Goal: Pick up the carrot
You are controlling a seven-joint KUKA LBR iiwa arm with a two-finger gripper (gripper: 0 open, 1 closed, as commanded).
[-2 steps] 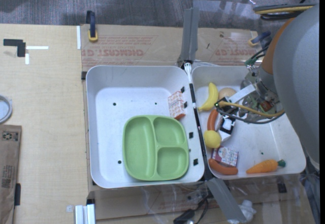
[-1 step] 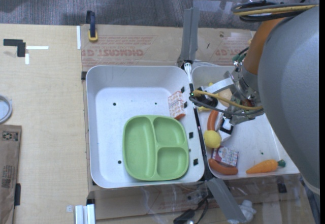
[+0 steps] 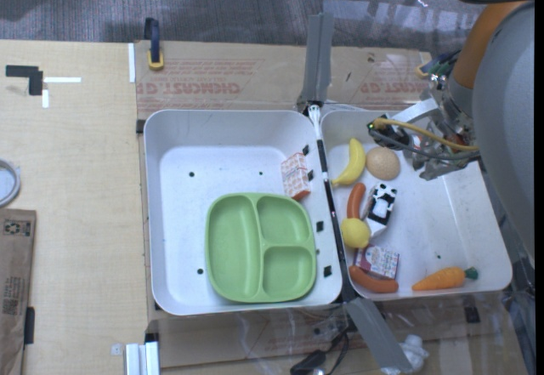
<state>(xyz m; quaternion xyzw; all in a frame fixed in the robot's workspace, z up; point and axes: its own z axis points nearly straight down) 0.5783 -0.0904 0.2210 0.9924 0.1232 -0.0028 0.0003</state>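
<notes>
**Carrot.** The carrot (image 3: 440, 280) lies flat on the floor of the right bin (image 3: 442, 220), in the lower right of the frame. Its long axis runs almost level across the picture, with the pointed end to the left and the green cap to the right. It lies near the bin's lower wall and touches no other item.

**Neighbours.** A red sausage (image 3: 374, 281) lies to the left of the carrot, with a clear gap between them. Just above the sausage are a small printed packet (image 3: 378, 261) and a lemon (image 3: 355, 233). Further up the bin lie a black-and-white toy (image 3: 382, 203), a banana (image 3: 350, 162) and a tan egg-shaped item (image 3: 382, 164). The left bin (image 3: 170, 195) holds a green divided plate (image 3: 259, 247).

**Gripper.** The gripper (image 3: 440, 162) stands in the upper right of the frame, over the upper part of the right bin and well apart from the carrot. The carrot is not in it. Whether it is released or clenched cannot be told from this view.

**Step in hand (judged): approach.**
1. Bring the gripper down-frame until it is over the carrot.
2. Set the closing direction across the short axis of the carrot.
3. Centre on the thick part near the cap. The tapered tip is likely to slip out.
4. Descend straight and keep clear of the lower wall.
5. Close, then lift vertically.
</notes>
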